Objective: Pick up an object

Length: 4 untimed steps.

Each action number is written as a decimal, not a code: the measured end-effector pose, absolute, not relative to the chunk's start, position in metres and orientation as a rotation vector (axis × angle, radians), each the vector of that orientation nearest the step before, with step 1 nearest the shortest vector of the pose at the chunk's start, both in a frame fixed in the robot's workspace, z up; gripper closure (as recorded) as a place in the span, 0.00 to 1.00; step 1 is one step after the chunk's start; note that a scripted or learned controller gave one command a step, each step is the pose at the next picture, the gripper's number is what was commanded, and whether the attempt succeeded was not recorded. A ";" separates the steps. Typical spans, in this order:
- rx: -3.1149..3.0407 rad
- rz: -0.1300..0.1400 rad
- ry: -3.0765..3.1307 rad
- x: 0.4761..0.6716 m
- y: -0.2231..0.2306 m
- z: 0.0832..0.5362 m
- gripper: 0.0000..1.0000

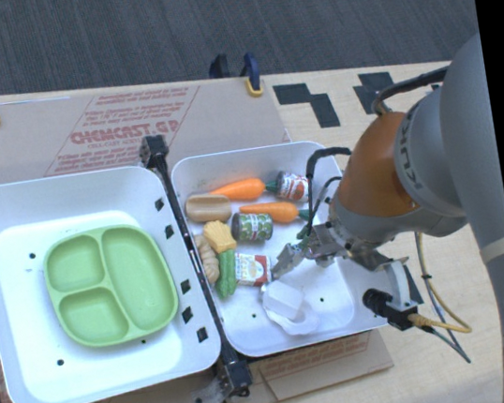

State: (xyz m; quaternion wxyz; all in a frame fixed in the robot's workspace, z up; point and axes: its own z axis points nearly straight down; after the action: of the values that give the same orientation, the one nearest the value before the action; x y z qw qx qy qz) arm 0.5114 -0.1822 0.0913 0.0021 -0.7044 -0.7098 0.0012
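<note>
A grey arm (pixel 453 154) with an orange band (pixel 375 171) carries its metallic gripper (pixel 291 258) over a white bin (pixel 340 310). Just beyond the gripper lie two orange carrots (pixel 242 189), a tan hot-dog bun (pixel 207 207), a green-labelled can (pixel 252 226), a yellow piece (pixel 220 237) and a green vegetable (pixel 225 273). Touching the gripper's tip sits a red-and-white packet (pixel 251 269); below it, a clear white cup (pixel 286 307). Far to its left, a pale green divided plate (pixel 110 285) rests in a second white bin (pixel 4 311), on brown cardboard printed with red lettering (pixel 122 131).
</note>
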 end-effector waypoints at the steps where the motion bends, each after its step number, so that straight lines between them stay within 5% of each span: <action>1: -2.210 0.002 -2.230 0.579 -0.106 0.092 0.00; 2: -2.208 0.007 -2.231 0.579 -0.107 0.102 1.00; 3: -2.218 0.000 -2.228 0.481 -0.156 0.218 1.00; 4: -2.216 0.000 -2.229 0.586 -0.193 0.247 1.00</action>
State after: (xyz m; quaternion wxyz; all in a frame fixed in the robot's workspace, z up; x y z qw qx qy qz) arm 0.5863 -0.1934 0.2468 -0.0009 -0.7050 -0.7092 -0.0001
